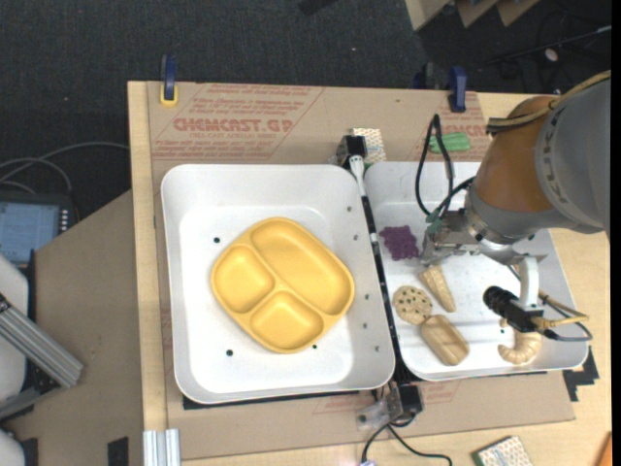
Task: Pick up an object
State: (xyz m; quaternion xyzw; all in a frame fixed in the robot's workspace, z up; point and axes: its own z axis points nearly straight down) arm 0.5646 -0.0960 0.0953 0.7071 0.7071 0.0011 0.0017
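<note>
In the right bin [574, 357] lie a purple grape cluster [398, 242], cone [437, 286], cookie [412, 304], bread piece [442, 339] and croissant [521, 349]. The claw [439, 244] hovers beside the grapes; its state cannot be told. A yellow divided plate [281, 283] sits in the left bin [184, 260].

A yellow plate [281, 282] (three parts) sits in the left bin [194, 212]; the arm's gripper [434, 250] hangs over snacks at right.
</note>
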